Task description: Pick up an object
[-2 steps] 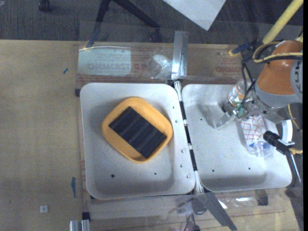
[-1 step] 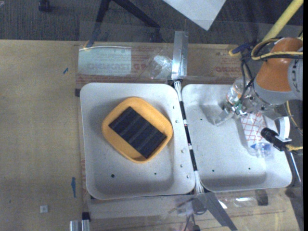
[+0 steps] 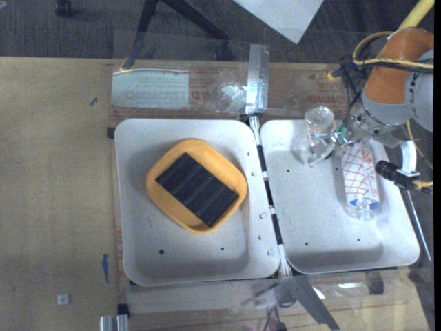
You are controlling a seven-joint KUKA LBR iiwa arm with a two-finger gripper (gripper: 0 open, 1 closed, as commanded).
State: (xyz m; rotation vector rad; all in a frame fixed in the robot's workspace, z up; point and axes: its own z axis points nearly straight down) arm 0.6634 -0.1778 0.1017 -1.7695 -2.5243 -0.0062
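bottle [image 3: 360, 179] | right bin [image 3: 324, 250] | just right of claw [image 3: 322, 143]

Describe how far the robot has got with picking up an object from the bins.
Done: the arm has reached over the right bin. In hand: the tool is at the clear cup. Left: lifting anything; the bottle and the yellow object lie in their bins.

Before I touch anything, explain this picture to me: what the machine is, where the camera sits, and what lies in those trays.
One camera looks down at a slant on a bench. The grey and orange robot arm reaches in from the right. Two shallow white bins stand side by side. The left bin holds a yellow pad with a dark ribbed top. The right bin holds a clear plastic bottle with a red-checked label and a small clear cup. The hand sits near the cup and bottle; I see nothing gripped.
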